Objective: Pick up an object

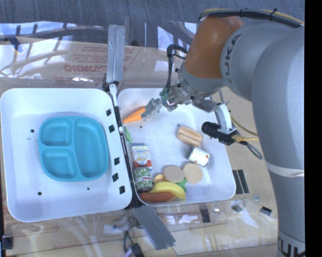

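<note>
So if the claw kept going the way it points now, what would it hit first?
Probably the orange carrot by the right white bin's left wall; the claw points left-down at it, though its height is unclear.

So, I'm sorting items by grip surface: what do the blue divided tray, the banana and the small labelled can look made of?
The blue divided tray looks like moulded plastic: uniform turquoise with a soft sheen and rounded compartments. The banana seems to be plastic toy food, smooth and evenly yellow, though a real one can't be excluded. The small labelled can appears wrapped in a printed label; the body material beneath can't be told.
</note>
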